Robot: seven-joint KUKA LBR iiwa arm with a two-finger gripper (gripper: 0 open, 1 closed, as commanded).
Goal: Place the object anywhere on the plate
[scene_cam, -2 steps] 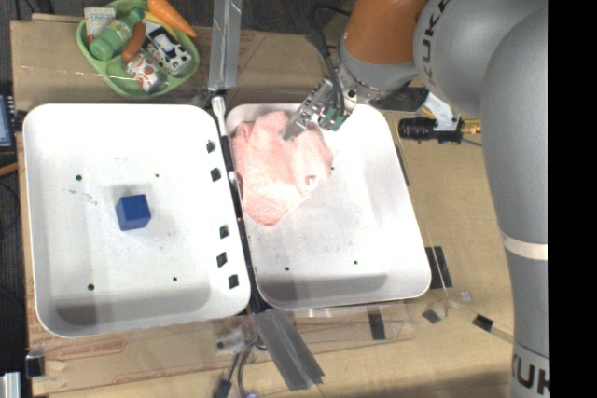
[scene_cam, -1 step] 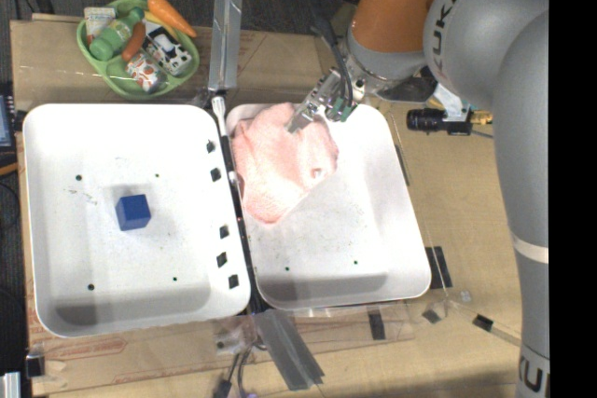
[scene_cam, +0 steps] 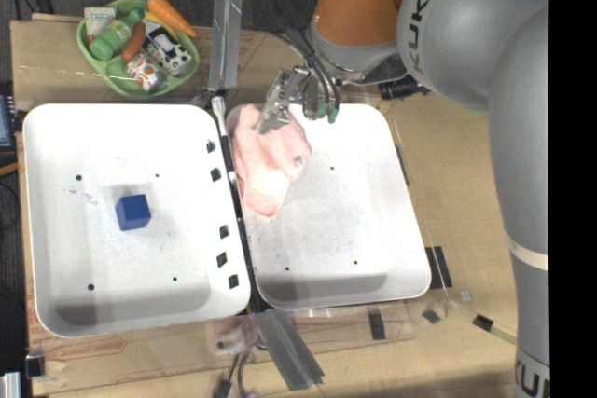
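**Arm over the pink cloth, right bin**

From where I stand, the arm (scene_cam: 448, 23) comes in from the right and bends down over the far left corner of the right bin (scene_cam: 373, 228). Its gripper (scene_cam: 297, 107) sits right at the top edge of a pink cloth (scene_cam: 266, 158), which lies crumpled along that bin's left wall, one end up near the far corner and the other trailing toward the middle. The metal parts touch or nearly touch the cloth; I cannot tell how they are set, nor whether any fabric is caught there.

The left bin (scene_cam: 56, 200) holds a blue cube (scene_cam: 133, 211), left of centre, well apart from the cloth. Behind that bin, on the bench, a green bowl (scene_cam: 103, 70) is piled with toy food, a carrot (scene_cam: 170, 13) on top.
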